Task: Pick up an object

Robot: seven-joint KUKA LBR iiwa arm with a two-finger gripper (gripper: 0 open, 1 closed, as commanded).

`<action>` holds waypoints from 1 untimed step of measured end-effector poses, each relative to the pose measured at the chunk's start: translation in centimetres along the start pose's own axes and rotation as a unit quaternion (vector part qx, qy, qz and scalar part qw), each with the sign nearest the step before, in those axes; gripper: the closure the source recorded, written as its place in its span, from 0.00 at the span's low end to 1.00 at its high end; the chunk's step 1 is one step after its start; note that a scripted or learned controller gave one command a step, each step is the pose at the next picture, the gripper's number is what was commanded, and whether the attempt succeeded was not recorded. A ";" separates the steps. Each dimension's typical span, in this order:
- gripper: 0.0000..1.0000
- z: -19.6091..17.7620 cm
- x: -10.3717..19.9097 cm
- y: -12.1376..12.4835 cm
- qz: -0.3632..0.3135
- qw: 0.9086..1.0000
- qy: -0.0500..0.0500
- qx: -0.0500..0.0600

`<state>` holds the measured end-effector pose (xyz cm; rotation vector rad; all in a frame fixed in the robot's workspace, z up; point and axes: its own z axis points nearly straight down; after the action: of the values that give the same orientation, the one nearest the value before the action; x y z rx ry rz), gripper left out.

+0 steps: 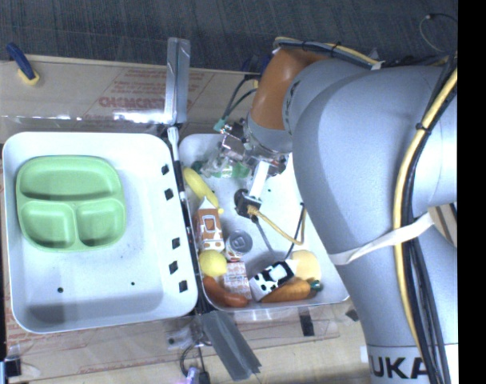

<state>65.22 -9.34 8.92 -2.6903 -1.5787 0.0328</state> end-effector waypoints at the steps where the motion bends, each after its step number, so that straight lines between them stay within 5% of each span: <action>1: 1.00 -0.6 0.2 0.1 -0.004 1.000 0.001 -0.003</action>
<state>65.42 -9.18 9.54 -2.6882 -1.5914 0.0263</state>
